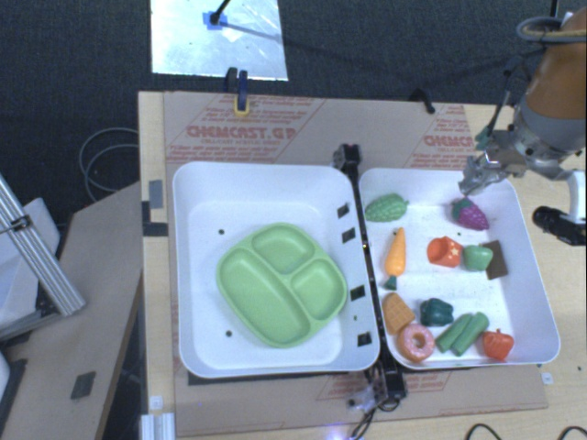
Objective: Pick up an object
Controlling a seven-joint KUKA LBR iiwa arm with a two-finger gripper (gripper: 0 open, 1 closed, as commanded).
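1. The gripper (pixel 477 174) is hanging over the far right part of the right bin (pixel 537 273), just above and beside the purple grapes (pixel 470 214); whether its tips are apart or together cannot be made out at this size, and nothing is showing between them.
2. The arm (pixel 555 90), grey with an orange band, is reaching in from the right edge above the bin's far corner.
3. The purple grapes are lying near the bin's far wall, right under the gripper's tip.
4. A green leafy vegetable (pixel 386 207) is sitting at the bin's far left, with an orange carrot (pixel 395 251) lying just nearer.
5. A red-orange pepper (pixel 444 251), a green piece (pixel 477 258) and a brown block (pixel 496 258) are lining up in the middle, close together.
6. Along the near side a waffle-like piece (pixel 397 313), a pink doughnut (pixel 417 342), a dark green pepper (pixel 437 312), green pods (pixel 461 332) and a red tomato (pixel 498 343) are resting.
7. The left bin (pixel 202 191) is holding a light green divided plate (pixel 280 284).
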